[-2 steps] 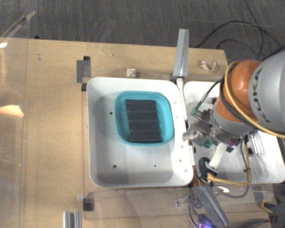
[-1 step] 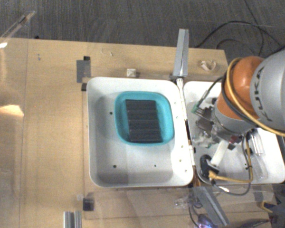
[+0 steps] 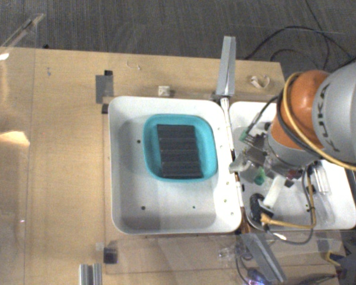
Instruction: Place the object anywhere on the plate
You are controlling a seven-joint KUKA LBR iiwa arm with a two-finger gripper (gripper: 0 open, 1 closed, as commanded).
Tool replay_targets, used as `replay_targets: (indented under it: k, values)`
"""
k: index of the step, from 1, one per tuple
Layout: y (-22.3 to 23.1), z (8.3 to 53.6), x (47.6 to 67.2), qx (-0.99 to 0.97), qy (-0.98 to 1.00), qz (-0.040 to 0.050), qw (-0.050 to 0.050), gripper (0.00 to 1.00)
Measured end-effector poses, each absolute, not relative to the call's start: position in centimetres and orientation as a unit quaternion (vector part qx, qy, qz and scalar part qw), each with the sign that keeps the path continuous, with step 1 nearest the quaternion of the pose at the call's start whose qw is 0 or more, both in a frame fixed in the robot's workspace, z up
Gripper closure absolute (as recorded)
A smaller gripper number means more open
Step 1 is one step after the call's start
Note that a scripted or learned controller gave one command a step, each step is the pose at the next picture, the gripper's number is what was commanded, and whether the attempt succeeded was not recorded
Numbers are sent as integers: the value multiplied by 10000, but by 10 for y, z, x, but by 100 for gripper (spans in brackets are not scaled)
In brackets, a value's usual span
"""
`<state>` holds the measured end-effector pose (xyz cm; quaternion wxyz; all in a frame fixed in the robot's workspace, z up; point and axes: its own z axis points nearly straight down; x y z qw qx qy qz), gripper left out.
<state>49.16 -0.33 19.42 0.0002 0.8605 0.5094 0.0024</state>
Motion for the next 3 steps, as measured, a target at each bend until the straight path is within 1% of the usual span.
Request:
replay_targets:
  k: [1,2,3]
  values:
    - [-3,205,494,8600,5103,38,5,100]
    - [-3,205,494,8601,5102,38,5,0]
    - [-3,215,495,8594,5113,51,7,100]
